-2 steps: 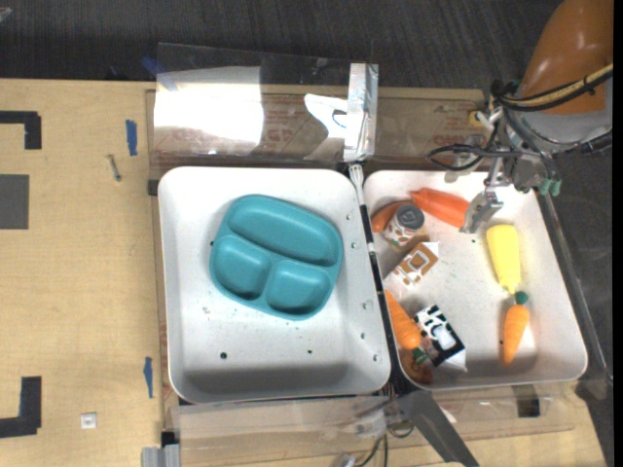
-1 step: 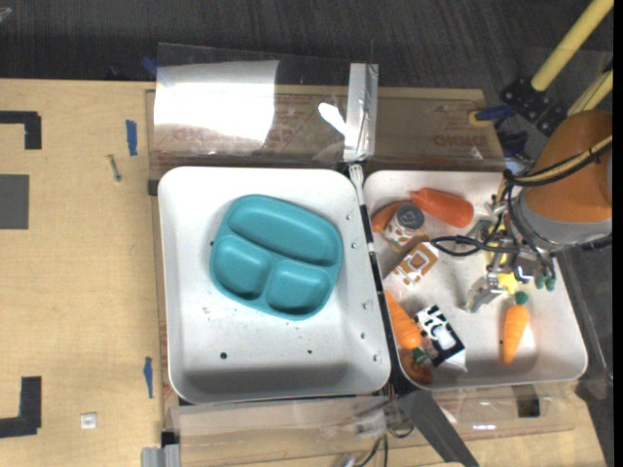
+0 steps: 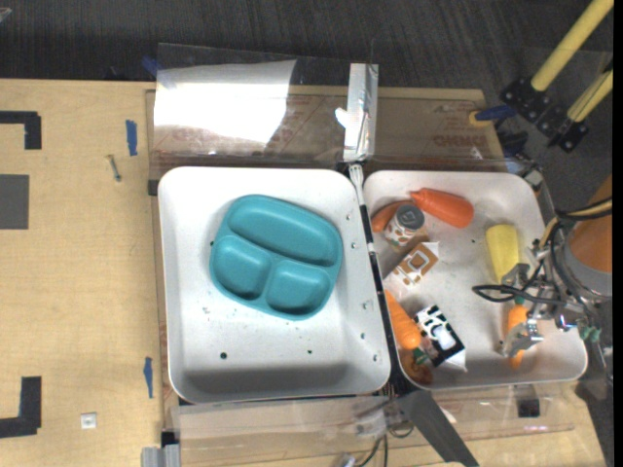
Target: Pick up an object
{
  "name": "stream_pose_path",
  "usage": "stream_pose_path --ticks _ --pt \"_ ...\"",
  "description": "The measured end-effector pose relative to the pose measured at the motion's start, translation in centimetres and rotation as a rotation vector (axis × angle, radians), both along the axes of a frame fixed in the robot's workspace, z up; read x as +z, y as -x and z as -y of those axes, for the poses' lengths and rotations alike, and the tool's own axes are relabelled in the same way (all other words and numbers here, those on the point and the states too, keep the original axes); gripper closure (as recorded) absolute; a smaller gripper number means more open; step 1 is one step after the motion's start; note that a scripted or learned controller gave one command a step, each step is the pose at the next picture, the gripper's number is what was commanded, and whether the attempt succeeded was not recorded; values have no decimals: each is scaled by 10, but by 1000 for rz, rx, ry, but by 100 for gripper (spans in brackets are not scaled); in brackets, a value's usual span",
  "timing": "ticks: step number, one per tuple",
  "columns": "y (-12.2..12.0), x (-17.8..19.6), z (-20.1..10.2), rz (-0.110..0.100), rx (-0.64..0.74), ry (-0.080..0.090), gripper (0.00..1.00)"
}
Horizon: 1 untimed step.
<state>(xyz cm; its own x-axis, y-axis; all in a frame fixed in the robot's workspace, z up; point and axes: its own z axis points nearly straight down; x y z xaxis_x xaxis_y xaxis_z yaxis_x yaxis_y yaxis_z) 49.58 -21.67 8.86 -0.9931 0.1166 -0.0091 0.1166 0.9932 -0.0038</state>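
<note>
Robotics lab: plywood bench (image 3: pixel 78 261) w/ black tape markers, two white bins (image 3: pixel 185 358) side by side, clear plastic shielding (image 3: pixel 224 105), grey carpet floor (image 3: pixel 292 8), cabled robot arm (image 3: pixel 584 261).

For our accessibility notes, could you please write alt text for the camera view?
The gripper reaches from the right into the right bin, low by its right wall, near a yellow object. The bin also holds an orange bottle-like item, a carrot and small packets. The left bin holds a teal divided tray.

The arm (image 3: pixel 594 251) is cut off at the right edge, its small orange object (image 3: pixel 517 321) partly hidden.
</note>
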Motion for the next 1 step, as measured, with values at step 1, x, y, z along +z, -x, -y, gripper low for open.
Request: stream_pose_path --ticks 1 --pt "-6 13 -1 17 4 5 100"
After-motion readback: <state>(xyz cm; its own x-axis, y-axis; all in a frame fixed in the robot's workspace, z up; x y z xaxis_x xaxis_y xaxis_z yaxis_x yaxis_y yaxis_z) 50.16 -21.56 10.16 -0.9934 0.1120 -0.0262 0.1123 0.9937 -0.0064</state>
